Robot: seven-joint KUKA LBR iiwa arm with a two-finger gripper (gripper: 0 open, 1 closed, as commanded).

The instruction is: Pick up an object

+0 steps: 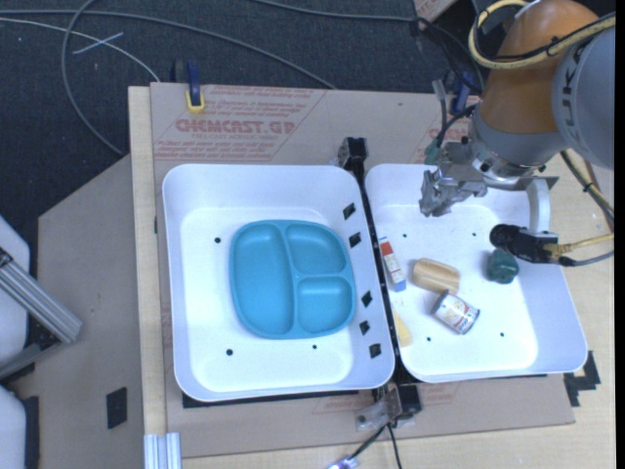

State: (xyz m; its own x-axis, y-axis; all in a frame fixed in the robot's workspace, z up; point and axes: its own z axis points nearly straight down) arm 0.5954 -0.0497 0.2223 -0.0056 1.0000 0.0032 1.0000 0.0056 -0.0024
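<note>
- Camera view: we see the hand hanging over the back left part of the right bin, above bare floor; whether it is open or closed we cannot tell, and nothing shows in it.
- The things to pick lie nearer the front: a tan roll, a small can, a green lump and a thin tube by the divider.
- We judge the roll the easiest target: it is near the hand and apart from the walls. We would centre over it, turn across its short width, then descend.
- We would avoid the tube, tight against the wall.
- Count: two bins, one blue plate in the left bin, four small things on the right.
</note>
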